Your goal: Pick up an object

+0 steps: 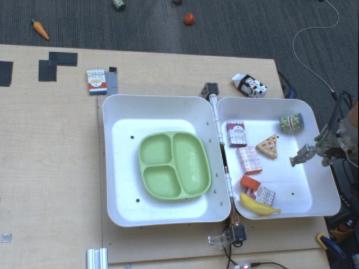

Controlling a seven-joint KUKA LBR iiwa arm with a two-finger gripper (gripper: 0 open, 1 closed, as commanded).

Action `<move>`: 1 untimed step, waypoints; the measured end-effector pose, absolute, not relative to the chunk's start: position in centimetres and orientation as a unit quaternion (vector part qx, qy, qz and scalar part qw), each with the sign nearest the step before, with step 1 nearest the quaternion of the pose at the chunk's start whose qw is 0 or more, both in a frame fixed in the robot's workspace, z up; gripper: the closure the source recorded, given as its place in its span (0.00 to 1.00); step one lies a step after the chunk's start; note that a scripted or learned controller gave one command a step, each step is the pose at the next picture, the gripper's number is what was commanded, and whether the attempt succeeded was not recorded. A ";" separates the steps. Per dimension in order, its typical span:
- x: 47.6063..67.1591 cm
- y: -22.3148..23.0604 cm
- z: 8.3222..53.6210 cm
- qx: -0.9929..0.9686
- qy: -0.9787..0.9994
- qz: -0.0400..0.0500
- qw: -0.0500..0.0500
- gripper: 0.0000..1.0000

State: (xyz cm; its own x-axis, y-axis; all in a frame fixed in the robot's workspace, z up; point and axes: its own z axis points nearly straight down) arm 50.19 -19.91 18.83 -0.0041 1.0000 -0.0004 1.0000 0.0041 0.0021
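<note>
The right bin (314, 200) holds several small toys: a red and white carton (236, 133), a pizza slice (268, 147), a green can (291, 123), a pink packet (248, 160), a red block (250, 182), a small printed packet (265, 195) and a banana (259, 205). My gripper (307, 150) hangs over the right side of this bin, to the right of the pizza slice and below the can. Its fingers stand open and hold nothing. The arm comes in from the right edge.
A green divided plate (174, 165) lies in the left bin (115, 150). On the bench behind the bins sit a red box (96, 81) and a black and white toy (249, 86). A carrot (40, 29) and other small toys lie on the floor beyond.
</note>
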 end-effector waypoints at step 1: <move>48.9 -18.2 8.6 0.706 0.708 0.002 0.004 0.00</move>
State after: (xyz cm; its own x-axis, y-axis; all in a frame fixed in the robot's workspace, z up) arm 48.90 -18.18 8.65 -0.0022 1.0000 -0.0024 1.0000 0.0022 0.0084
